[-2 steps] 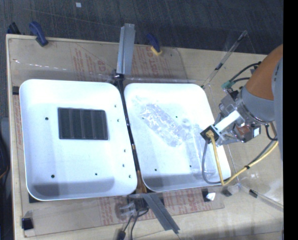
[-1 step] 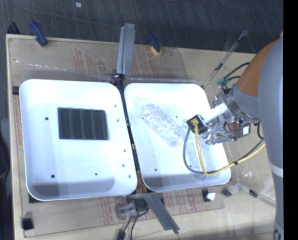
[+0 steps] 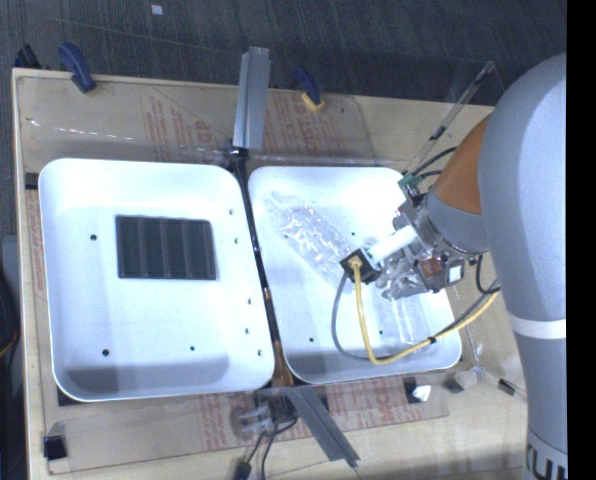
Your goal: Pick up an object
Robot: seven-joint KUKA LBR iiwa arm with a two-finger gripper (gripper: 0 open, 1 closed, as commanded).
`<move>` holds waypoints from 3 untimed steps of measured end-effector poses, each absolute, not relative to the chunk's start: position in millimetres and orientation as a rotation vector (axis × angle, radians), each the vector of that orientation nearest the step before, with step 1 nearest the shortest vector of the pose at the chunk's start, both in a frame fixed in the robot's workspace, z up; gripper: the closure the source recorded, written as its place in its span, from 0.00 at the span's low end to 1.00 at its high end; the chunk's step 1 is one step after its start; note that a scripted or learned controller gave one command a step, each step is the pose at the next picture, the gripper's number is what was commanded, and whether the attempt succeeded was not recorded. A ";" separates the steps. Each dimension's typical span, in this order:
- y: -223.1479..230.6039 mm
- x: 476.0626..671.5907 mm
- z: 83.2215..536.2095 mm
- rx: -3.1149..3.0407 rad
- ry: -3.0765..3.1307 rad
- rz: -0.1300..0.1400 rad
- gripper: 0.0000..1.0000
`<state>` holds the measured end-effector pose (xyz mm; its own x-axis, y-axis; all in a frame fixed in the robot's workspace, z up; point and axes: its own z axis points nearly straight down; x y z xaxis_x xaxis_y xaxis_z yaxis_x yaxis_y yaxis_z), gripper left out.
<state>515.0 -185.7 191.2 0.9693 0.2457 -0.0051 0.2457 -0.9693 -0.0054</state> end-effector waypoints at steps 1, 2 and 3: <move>-167.5 575.4 276.3 -2.945 -1.087 0.002 1.00; -133.4 562.3 334.4 -3.080 -0.622 -0.001 1.00; -158.2 570.3 341.7 -3.085 -0.588 0.000 1.00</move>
